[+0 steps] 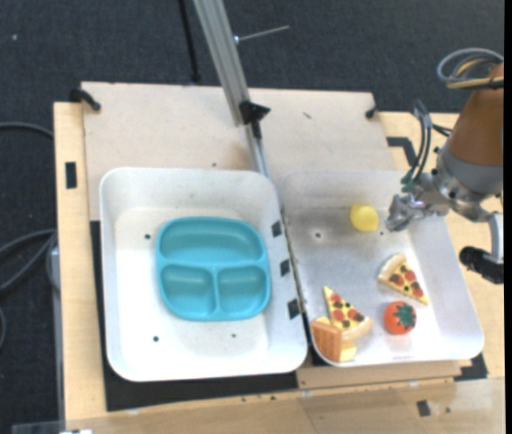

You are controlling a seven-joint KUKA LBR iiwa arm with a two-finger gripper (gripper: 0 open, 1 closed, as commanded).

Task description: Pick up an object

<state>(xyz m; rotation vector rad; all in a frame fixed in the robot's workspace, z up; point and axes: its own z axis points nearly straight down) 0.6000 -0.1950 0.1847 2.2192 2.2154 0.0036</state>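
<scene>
The right bin (324, 242) holds a small yellow ball (363, 217) near its back, a pizza slice (402, 279) at the right, a red tomato (400, 318) near the front right, and a second pizza slice (343, 315) beside a tan bread-like piece (331, 339) at the front left. My gripper (400, 215) hangs over the back right part of this bin, just right of the yellow ball and apart from it. Nothing shows between its fingers.
The left bin (129, 242) holds a teal divided tray (212, 268). A slanted aluminium post (224, 52) rises behind the bins. Cables loop around the arm's wrist (473, 143) at the right edge.
</scene>
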